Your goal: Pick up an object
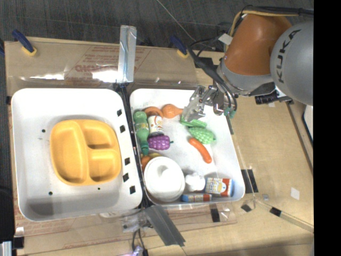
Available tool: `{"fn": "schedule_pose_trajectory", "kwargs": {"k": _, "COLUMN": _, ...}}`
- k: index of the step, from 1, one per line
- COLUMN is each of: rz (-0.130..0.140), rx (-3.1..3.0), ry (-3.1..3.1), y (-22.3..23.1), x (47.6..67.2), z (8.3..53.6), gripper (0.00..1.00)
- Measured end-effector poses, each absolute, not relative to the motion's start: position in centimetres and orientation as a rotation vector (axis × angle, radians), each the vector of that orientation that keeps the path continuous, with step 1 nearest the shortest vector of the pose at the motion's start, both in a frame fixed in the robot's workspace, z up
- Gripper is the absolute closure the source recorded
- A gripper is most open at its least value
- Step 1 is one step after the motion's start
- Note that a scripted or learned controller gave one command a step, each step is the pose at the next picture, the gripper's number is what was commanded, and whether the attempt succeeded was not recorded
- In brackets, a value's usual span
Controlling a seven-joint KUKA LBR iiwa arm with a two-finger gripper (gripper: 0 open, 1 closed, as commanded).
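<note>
My gripper (195,109) hangs low over the upper right part of the right bin (230,143), its metal fingers pointing down-left. Just under its tips lies a green leafy toy (195,123), with a green cucumber-like piece (204,134) beside it. An orange round toy (170,110) sits just left of the gripper. Nothing shows between the fingers. Further down lie an orange-red carrot (200,149), purple grapes (159,142), a white bowl (164,178) and a small carton (218,186).
The left bin (24,143) holds a yellow divided plate (85,150). Along the right bin's left wall stand green bottle-like toys (141,127) and a small can (155,123). A marker-like tube (195,198) lies at the front edge. A metal strip (127,52) rises between the bins.
</note>
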State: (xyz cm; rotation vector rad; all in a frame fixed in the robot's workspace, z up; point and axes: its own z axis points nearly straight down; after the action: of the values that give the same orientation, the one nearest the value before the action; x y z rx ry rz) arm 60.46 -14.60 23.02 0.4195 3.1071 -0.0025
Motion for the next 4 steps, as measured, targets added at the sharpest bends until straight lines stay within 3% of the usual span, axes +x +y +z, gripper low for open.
{"fn": "schedule_pose_trajectory", "kwargs": {"k": 1, "rz": -0.004, "rx": 0.411, "ry": 3.106, "y": -14.5, "x": 60.6, "z": 24.1, "gripper": 1.00}}
{"fn": "schedule_pose_trajectory", "kwargs": {"k": 2, "rz": 0.000, "rx": 0.334, "ry": 3.122, "y": -13.5, "x": 64.1, "z": 21.1, "gripper": 1.00}}
{"fn": "schedule_pose_trajectory", "kwargs": {"k": 3, "rz": 0.001, "rx": 0.347, "ry": 3.117, "y": -7.7, "x": 64.1, "z": 24.1, "gripper": 1.00}}
{"fn": "schedule_pose_trajectory", "kwargs": {"k": 4, "rz": -0.001, "rx": 0.341, "ry": 3.115, "y": -7.7, "x": 64.2, "z": 25.2, "gripper": 1.00}}
